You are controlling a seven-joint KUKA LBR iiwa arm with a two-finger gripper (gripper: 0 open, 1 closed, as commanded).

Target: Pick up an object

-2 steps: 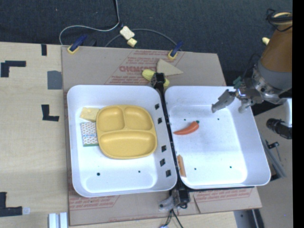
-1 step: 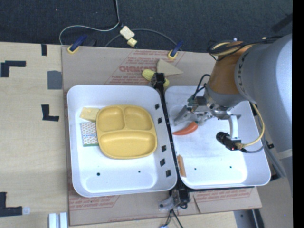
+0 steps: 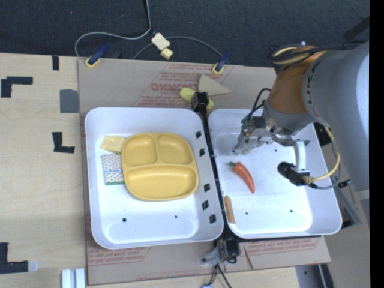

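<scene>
Bench: two bins (image 3: 96,221) | one tray (image 3: 159,165) | one pepper (image 3: 244,176) | hand (image 3: 242,148)

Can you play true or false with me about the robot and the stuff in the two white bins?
1. The yellow tray sits in the left bin. True.
2. The orange chili pepper is in the left bin. False: it lies in the right bin, on the bin floor.
3. The gripper is holding the chili pepper. False: the pepper lies apart from it, a little below it in the picture.
4. The yellow tray has three compartments. True.
5. A checked sponge-like block lies just left of the yellow tray. True.
6. The arm comes in over the left bin. False: it reaches in from the right, above the right bin.
</scene>
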